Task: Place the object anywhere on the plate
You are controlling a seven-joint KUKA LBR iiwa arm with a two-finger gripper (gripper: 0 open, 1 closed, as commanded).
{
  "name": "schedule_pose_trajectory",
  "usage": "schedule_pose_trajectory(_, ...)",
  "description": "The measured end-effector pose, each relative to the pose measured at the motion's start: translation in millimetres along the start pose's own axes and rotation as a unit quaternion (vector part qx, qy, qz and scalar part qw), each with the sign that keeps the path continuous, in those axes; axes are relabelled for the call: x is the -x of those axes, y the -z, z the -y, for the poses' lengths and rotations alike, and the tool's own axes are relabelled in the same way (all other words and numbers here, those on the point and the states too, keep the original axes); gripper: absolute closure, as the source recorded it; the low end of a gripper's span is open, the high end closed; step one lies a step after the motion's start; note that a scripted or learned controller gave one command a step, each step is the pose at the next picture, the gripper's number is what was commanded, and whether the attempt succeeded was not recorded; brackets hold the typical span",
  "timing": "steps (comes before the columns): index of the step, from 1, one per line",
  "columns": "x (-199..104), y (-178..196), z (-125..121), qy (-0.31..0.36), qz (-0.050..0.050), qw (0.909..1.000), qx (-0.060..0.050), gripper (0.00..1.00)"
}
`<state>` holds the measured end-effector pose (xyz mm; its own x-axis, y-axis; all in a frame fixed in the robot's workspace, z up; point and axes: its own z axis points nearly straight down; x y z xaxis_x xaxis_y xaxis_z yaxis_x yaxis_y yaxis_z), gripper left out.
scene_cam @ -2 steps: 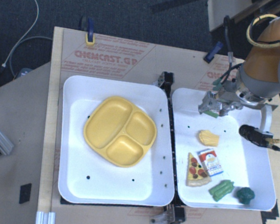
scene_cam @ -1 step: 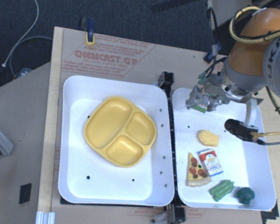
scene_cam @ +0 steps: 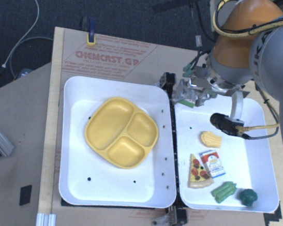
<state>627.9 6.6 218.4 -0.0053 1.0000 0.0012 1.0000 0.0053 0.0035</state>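
A yellow plate with three compartments lies in the left bin, and nothing rests on it. The right bin holds several toy foods: a yellow ridged chip, a pizza slice, a small red, white and blue carton, a green pod and a dark green broccoli piece. My gripper hangs over the far left corner of the right bin, close to the divider between the bins. It is well apart from the toys and from the plate.
The grey arm with its orange band fills the upper right and overhangs the right bin's far side. A black connector with a yellow cable dangles just beyond the chip. Cardboard underlies both bins.
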Motion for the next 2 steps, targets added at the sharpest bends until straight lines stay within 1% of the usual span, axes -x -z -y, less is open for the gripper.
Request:
schedule_pose_trajectory(1, -51, -7, -6, -0.001, 0.001, 1.0, -0.001, 1.0)
schedule_pose_trajectory(2, -106, 0, -5, 0.0, 0.0, 1.0, -0.001, 1.0)
